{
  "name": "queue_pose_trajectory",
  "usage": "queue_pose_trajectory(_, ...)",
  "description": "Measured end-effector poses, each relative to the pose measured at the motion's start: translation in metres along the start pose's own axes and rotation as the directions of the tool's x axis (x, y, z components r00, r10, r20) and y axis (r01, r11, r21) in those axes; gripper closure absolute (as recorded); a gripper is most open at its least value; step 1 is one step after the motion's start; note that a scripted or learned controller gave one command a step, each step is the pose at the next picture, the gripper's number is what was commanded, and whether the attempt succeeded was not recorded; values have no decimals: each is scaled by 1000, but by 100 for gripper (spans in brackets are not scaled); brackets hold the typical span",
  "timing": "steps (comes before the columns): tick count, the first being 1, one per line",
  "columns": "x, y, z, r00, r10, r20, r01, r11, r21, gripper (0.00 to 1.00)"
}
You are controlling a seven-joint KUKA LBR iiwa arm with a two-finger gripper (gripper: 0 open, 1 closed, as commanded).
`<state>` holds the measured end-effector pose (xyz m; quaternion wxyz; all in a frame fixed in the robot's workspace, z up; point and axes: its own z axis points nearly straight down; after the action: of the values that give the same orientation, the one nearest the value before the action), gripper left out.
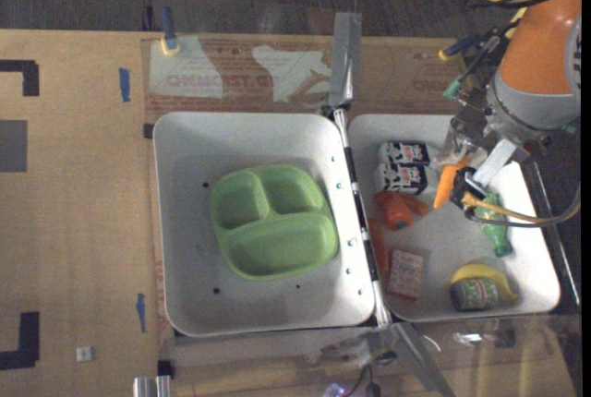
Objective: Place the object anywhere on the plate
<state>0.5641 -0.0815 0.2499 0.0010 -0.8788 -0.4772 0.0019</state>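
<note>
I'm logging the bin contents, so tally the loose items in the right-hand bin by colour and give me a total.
Black-and-white: 2, the cartons and
Orange: 2, the carrot and the orange piece
Green: 2, the bottle and the can
Yellow: 1, the banana
Tan: 1, the packet
Total: 8

Left bin (pixel 175 229): holds the green plate (pixel 273 222) near its centre; bare floor runs around the plate on all sides.
Plate compartments: three, all unoccupied, open from above.
Divider (pixel 355 220): the two bin rims meet here, a raised edge between the bins.
Right bin (pixel 540 284): crowded; milk cartons (pixel 404 164), carrot (pixel 444 186), orange item (pixel 399 210), packet (pixel 405 273), can (pixel 475 294), banana (pixel 480 273), green bottle (pixel 496 234).
Arm (pixel 543 63): overhangs the right bin's upper right corner.
Yellow cable (pixel 517 218): loops across the right bin's right side.
</note>
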Motion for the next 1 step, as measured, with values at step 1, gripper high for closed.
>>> queue_pose_trajectory(1, -7, -29, 19, 1000, -25, -1, 25, 1000, 1, 100)
